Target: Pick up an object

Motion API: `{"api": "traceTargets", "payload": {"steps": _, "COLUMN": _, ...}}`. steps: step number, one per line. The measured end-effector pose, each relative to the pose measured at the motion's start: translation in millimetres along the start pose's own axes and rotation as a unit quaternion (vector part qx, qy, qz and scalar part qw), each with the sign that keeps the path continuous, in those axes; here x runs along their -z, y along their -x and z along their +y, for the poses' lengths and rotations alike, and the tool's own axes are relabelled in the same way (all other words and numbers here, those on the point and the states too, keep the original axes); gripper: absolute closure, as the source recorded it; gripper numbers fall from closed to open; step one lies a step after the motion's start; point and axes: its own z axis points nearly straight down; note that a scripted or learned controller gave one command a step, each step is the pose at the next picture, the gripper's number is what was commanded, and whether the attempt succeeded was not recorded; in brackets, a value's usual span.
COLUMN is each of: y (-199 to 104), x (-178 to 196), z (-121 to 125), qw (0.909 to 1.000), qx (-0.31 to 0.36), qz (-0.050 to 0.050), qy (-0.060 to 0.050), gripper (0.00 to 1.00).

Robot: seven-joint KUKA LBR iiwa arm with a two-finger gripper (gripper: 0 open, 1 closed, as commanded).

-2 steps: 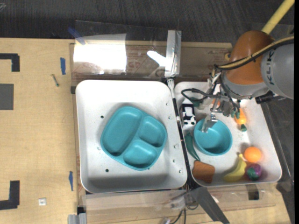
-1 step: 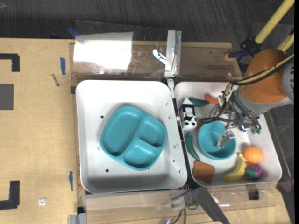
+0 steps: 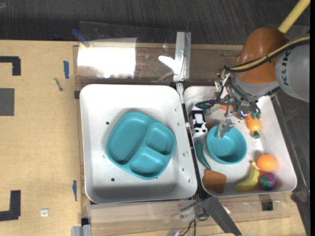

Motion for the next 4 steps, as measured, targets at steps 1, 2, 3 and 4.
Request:
{"api": "traceTargets", "payload": {"steps": 1, "y": 7.8, "x": 14.8, "z": 0.2, "qw": 0.9998, "qx": -0.001, "qz": -0.020, "qy": -0.003, "gripper": 1.00}}
{"api": "traceTargets", "payload": {"steps": 2, "y": 15.9, "x": 133.4, "z": 41.2, "qw": 0.9985, "qx": 0.049, "qz": -0.025, "qy": -0.001, "gripper": 1.00}}
{"api": "traceTargets", "payload": {"steps": 3, "y": -63.8, "x": 101.8, "z": 13.8, "qw": 0.9709, "qx": 0.239, "qz": -0.016, "qy": -0.002, "gripper": 1.00}}
{"api": "traceTargets", "payload": {"steps": 4, "y": -115.5, "x": 131.8, "z": 83.3, "qw": 0.9702, "qx": 0.241, "qz": -0.019, "qy": -0.002, "gripper": 1.00}}
